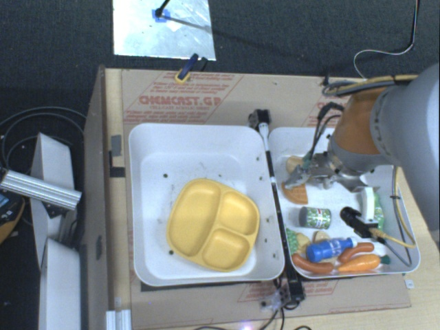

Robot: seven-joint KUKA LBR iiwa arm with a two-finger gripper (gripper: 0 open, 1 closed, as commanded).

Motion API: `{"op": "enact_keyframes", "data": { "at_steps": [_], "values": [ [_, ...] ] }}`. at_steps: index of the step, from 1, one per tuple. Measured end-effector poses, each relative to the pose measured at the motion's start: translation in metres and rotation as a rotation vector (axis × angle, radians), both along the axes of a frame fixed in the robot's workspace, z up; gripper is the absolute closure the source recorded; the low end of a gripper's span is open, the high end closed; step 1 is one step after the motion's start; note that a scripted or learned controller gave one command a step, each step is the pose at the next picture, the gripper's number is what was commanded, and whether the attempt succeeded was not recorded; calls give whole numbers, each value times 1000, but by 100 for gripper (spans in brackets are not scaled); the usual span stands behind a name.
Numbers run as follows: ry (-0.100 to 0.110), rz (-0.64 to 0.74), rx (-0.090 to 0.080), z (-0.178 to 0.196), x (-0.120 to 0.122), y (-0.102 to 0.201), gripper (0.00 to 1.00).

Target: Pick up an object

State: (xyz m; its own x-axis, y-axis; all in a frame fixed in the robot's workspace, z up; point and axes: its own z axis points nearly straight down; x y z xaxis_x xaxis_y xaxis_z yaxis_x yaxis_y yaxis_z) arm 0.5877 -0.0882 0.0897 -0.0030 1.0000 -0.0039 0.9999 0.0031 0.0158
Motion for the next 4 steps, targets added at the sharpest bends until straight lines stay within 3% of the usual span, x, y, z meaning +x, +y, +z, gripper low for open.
{"op": "enact_keyframes", "data": {
  "at_steps": [1,2,3,4],
  "values": [
    [3,-2,3,-1,-81,-3,0],
    [14,-3,2,22,-89,-64,0],
    [18,9,20,-4,-99,-108,0],
    [8,4,5,7,-98,-113,100]
  ]
}}
